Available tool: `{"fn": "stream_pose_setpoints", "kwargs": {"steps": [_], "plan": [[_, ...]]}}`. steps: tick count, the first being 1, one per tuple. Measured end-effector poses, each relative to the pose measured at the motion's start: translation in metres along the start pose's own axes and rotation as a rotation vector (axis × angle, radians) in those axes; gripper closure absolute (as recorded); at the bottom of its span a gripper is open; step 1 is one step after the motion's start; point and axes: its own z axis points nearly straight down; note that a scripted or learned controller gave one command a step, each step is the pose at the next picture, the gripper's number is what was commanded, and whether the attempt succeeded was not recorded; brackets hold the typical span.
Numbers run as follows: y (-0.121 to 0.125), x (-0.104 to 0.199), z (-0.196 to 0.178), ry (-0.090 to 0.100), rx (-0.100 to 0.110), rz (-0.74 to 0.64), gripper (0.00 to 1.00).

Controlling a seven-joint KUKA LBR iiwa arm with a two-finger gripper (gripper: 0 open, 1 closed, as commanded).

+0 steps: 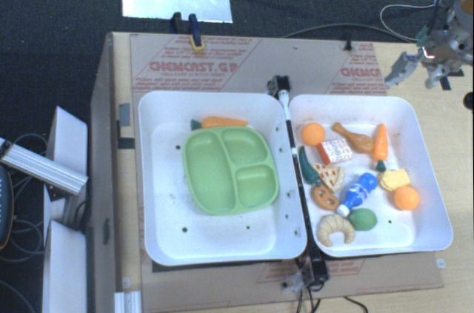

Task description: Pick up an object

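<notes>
My gripper [424, 67] hangs at the far right, above the bench and beyond the far right corner of the right bin [426, 132]. I cannot tell how it is set from here, and I see nothing in its hold.

The things I could pick all lie in the right bin. An orange ball [313, 134] sits at its far left, with a red and white block [335, 151] just beside it. A chicken leg [355, 138] lies right of those, and a carrot [381, 142] stands next to it. In the middle lies a blue and white bottle [358, 192], with a pizza slice [329, 174] and a pretzel [324, 197] to its left. A croissant [336, 229] and a green ball [363, 218] lie near the front. A second orange ball [406, 197] rests at the right.

The left bin [158, 156] holds a green divided plate [229, 169], with another carrot [219, 122] just beyond its far edge.
</notes>
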Motion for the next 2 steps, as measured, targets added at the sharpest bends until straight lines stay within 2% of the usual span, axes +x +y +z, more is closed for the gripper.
{"fn": "stream_pose_setpoints", "kwargs": {"steps": [1, 2], "plan": [[-0.028, -0.012, 0.120, 0.001, 0.006, 0.002, 0.00], [-0.027, -0.012, 0.191, 0.001, 0.003, 0.002, 0.00]]}}
